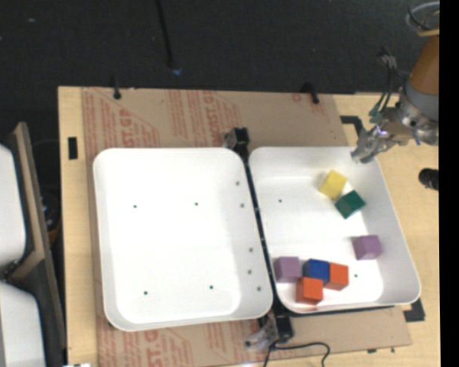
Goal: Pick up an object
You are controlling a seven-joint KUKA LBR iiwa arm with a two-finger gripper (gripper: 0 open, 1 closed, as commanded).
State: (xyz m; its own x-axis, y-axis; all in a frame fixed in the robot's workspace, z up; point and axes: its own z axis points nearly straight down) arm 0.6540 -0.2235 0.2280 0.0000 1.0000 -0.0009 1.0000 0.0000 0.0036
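- The arm's gripper (365, 153) hangs at the two o'clock corner of the right bin (291, 176); whether its jaws stand wide or narrow cannot be told.
- A yellow block (333, 183) touches a green block (350, 203) just at five o'clock of the gripper.
- Purple, blue and orange blocks (315, 275) cluster at the bin's six o'clock edge.
- The left bin (107, 205) sits alongside on the table (176, 121).

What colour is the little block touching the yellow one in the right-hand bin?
Dark green. The green block sits just below-right of the yellow block, seen in the camera view.
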